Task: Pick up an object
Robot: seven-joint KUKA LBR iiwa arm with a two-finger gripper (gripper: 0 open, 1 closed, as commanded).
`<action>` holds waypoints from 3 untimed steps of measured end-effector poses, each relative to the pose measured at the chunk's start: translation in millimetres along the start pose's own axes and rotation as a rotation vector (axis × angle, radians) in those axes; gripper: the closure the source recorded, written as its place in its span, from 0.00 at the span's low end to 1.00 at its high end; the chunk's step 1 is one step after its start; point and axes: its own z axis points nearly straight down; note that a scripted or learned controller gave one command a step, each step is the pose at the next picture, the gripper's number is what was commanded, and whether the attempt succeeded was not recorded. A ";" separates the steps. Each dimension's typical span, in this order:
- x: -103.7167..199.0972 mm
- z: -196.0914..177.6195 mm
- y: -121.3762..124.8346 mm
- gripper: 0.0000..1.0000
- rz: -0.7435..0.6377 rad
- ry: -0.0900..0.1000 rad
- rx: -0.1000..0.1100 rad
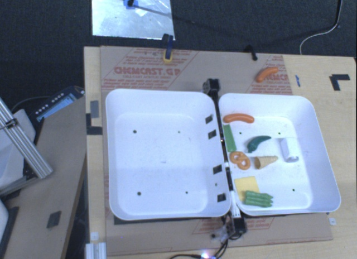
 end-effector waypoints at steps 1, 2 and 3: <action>-0.9 230.7 -2.1 1.00 0.003 0.005 0.015; 129.7 268.9 -19.0 1.00 -0.008 0.005 0.006; 157.9 11.6 -31.7 1.00 -0.004 0.001 -0.019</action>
